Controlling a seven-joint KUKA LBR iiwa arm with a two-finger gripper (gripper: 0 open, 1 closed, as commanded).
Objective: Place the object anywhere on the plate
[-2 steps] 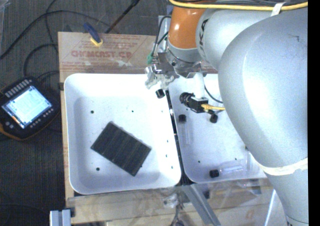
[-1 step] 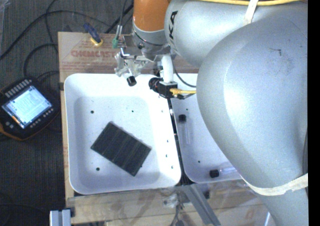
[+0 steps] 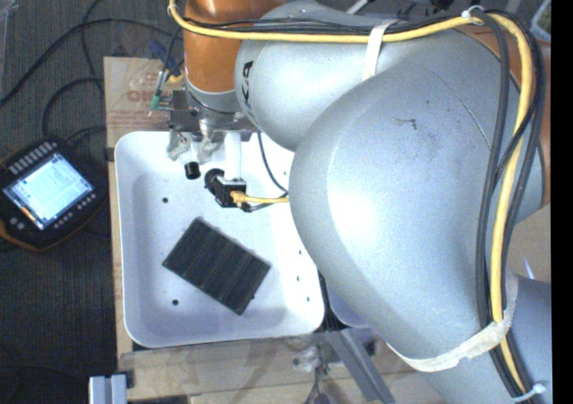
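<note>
A dark ribbed rectangular plate lies flat, at a slant, in the left white bin. No separate object to place can be made out. The claw hangs over the bin's far end, apart from the plate; its state cannot be told. The arm hides the other bin. Risk: a placing move made with nothing in the claw.

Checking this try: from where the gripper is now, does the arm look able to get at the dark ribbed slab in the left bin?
Probably yes. The dark ribbed slab lies flat in the left bin, uncovered, and the gripper hangs over the same bin's far end.
</note>
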